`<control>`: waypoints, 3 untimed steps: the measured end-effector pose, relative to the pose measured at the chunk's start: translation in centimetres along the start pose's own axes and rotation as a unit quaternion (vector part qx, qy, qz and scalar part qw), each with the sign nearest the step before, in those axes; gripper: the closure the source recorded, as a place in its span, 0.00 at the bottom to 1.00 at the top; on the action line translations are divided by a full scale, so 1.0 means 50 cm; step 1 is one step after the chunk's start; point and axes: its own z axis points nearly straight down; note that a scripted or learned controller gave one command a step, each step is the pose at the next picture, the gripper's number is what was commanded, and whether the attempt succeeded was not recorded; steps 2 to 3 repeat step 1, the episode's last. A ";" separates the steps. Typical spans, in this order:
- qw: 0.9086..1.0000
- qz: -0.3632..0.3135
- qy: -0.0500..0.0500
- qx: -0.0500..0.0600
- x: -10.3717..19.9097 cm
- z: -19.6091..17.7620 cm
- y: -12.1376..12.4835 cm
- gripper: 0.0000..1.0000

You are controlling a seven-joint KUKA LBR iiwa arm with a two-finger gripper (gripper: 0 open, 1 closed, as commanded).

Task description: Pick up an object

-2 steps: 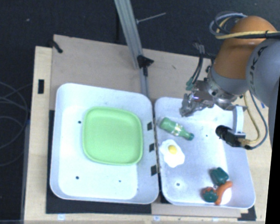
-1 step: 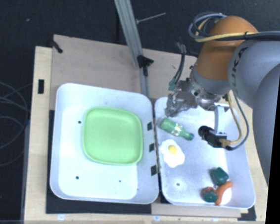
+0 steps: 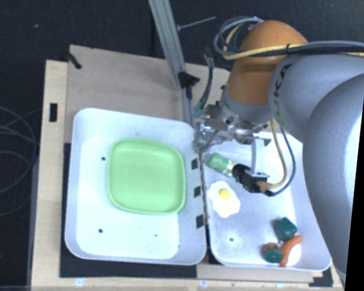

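Grey and orange, the arm (image 3: 286, 75) reaches over the right bin (image 3: 306, 251), its gripper (image 3: 203, 137) low at that bin's far left corner; whether it is open or closed cannot be told. Just beside it lies a pale green bottle-like object (image 3: 220, 163), then a toy fried egg (image 3: 223, 199) nearer the front. At the front right corner sit a dark green piece (image 3: 284, 228) and a carrot (image 3: 292, 248). The left bin (image 3: 86, 164) holds a green square plate (image 3: 146, 176).
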 end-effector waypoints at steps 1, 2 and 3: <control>1.000 0.000 0.000 0.000 0.118 -0.005 0.004 1.00; 1.000 0.000 0.000 0.000 0.118 -0.005 0.004 1.00; 1.000 0.000 0.000 0.000 0.118 -0.005 0.004 1.00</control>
